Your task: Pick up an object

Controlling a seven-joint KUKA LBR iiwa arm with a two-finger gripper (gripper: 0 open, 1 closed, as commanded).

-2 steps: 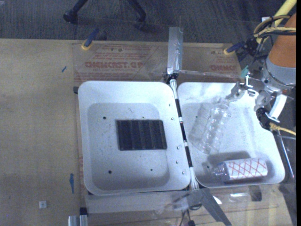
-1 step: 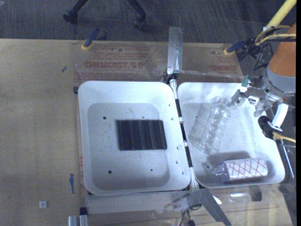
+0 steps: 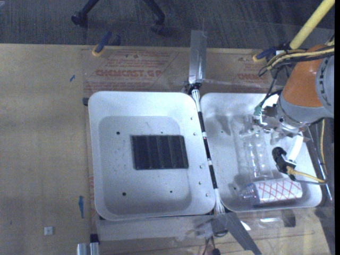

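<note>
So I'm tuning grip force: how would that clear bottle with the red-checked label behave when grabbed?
The clear bottle lies on its side in the right bin, so a push would probably roll it. It looks like thin plastic, likely light, slippery and easily squashed. The tool is above it in the view.

Wood bench (image 3: pixel 42 142) w/ 2 white bins on it: left bin (image 3: pixel 106 110), right bin (image 3: pixel 223 108), touching side-by-side. Clear sheet (image 3: pixel 133 70) underneath.

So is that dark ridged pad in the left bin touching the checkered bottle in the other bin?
Apart. The camera view shows the dark ridged pad in the left bin, the checkered bottle in the right bin, bin walls between them.
</note>
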